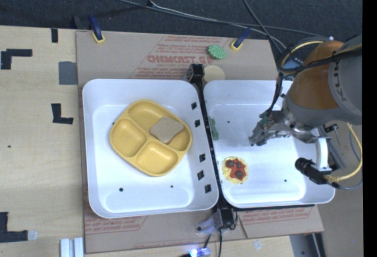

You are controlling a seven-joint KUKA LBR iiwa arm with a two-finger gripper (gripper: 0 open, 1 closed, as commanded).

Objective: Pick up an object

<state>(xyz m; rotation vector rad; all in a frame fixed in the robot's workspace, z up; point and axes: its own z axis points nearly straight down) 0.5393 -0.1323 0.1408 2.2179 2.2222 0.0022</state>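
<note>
Tool low in the right bin — approach step.
Its grip state I cannot tell — next, reach the pizza toy nearby.

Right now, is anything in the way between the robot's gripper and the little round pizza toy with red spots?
Nothing visible. The gripper hangs over the right white bin, and the small round yellow pizza toy with red spots lies below-left of it on bare bin floor.
</note>
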